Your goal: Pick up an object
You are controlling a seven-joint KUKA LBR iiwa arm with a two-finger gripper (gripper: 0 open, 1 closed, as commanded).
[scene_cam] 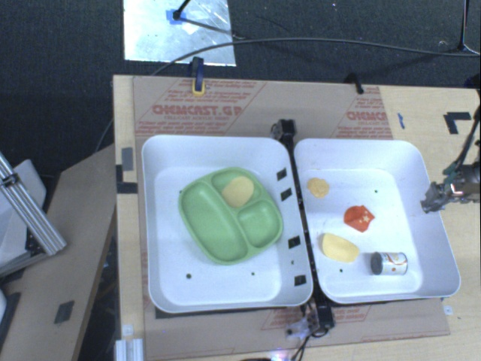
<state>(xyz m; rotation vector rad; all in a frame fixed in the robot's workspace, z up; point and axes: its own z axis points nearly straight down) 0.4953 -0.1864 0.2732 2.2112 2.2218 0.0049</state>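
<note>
- Hanging at the far right edge of the camera view, the grey two-finger tool (438,199) sat just outside the right rim of the shallow white right-hand bin (432,235), and nothing could be seen between its tips; whether it was spread or pressed together could not be told at this size.
- Nearest to it in that bin lay a small silver metal can with a dark end (388,262), on its side near the front right corner, probably because it had been dropped or tossed in loosely.
- Left of the can, close by but apart from it, rested a yellow rounded lump of toy food (339,247).
- Above that lump, near the bin's middle, sat a red irregular toy piece (358,217), and further back and left a small pale orange rounded piece (318,187).
- All four lay loose and apart, which would leave room for fingers to come down around any one of them; the can or the red piece looked the shortest reach.
- Beyond the shared divider, the shallow white left-hand bin (167,201) held a green sectioned plastic plate (218,228), with a pale yellow rounded piece (239,191) sitting in its back compartment.
- Both bins stood side by side on the board-covered counter (248,100).
</note>
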